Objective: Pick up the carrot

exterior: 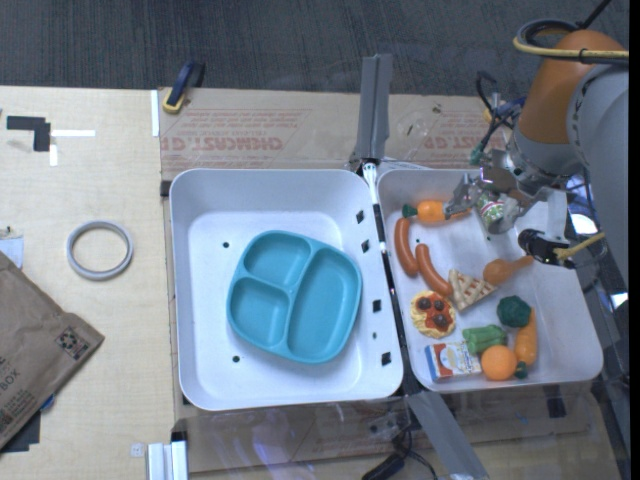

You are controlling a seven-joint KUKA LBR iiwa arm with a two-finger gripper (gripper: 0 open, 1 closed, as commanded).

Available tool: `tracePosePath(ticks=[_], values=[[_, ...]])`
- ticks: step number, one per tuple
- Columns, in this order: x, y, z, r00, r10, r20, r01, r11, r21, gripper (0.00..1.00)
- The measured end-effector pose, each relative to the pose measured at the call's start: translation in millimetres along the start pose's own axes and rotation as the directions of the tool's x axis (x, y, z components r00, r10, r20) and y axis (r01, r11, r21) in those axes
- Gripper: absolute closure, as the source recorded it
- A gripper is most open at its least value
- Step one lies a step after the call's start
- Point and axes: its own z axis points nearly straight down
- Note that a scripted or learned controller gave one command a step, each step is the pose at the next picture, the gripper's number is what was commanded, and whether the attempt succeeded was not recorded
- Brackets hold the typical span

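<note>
The carrot (pixel 526 342), a short orange body with a dark green leafy top, lies near the front right corner of the right bin (pixel 560 373). My gripper (pixel 492 208) hangs over the back part of that bin, well behind the carrot and apart from it. A brown drumstick (pixel 506 267) lies between the two. Nothing from the bin can be seen in the gripper.
Around the carrot are an orange (pixel 498 364), a green vegetable piece (pixel 482 336), a small carton (pixel 448 360), a mini pizza (pixel 434 313), a pizza slice (pixel 468 289), two sausages (pixel 418 255) and a small orange fruit (pixel 430 210). The left bin (pixel 200 268) holds a blue divided plate (pixel 296 296).
</note>
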Motion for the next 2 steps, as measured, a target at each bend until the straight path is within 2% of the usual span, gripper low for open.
tracePosePath(ticks=[1, 2], values=[[41, -4, 0, 0.973, 0.230, -0.009, -0.230, 0.973, -0.018, 0.00], [37, 4, 27, 0.993, 0.114, -0.012, -0.114, 0.993, -0.038, 0.00]])
